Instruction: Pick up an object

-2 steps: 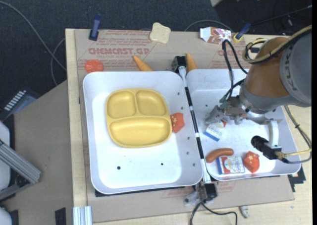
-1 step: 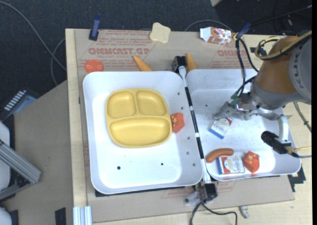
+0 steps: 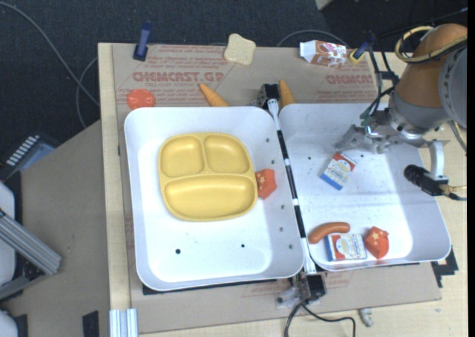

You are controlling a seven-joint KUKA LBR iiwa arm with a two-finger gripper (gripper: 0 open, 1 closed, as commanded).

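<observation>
My gripper (image 3: 365, 137) hangs over the upper part of the right bin (image 3: 415, 209), at the end of the grey and orange arm coming in from the right. Just below and to its left, a small blue, white and red carton (image 3: 338, 171) lies on the bin floor, apart from the gripper. Along the bin's front edge lie a sausage (image 3: 327, 231), a flat red and white packet (image 3: 349, 246) and a red strawberry-like piece (image 3: 377, 241). Nothing is seen held by the gripper.
The left bin (image 3: 223, 261) holds a yellow divided plate (image 3: 206, 177) and a small red-orange piece (image 3: 265, 182) by its right wall. Behind the bins on the bench lie a bread slice (image 3: 240, 48), a small carton (image 3: 323, 52), two carrots (image 3: 213, 95) and a blue clip (image 3: 142, 40).
</observation>
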